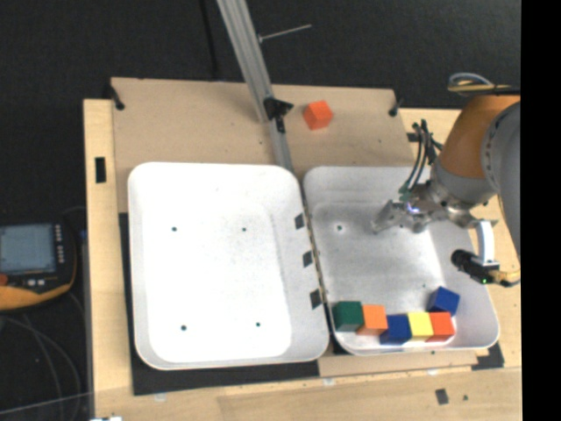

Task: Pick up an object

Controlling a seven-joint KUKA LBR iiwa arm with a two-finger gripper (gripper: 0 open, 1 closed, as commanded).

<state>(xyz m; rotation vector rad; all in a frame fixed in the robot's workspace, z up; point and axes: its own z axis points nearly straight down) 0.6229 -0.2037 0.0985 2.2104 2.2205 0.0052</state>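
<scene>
**Tool above the right bin**

Hovering over the upper part of the right bin [368,261], the tool [396,215] showed its fingers apart with nothing between them. The blocks sat well apart from it along the bin's near edge: green [348,314], orange [374,317], blue [396,327], yellow [421,324], red [441,324], another blue [444,301].
</scene>
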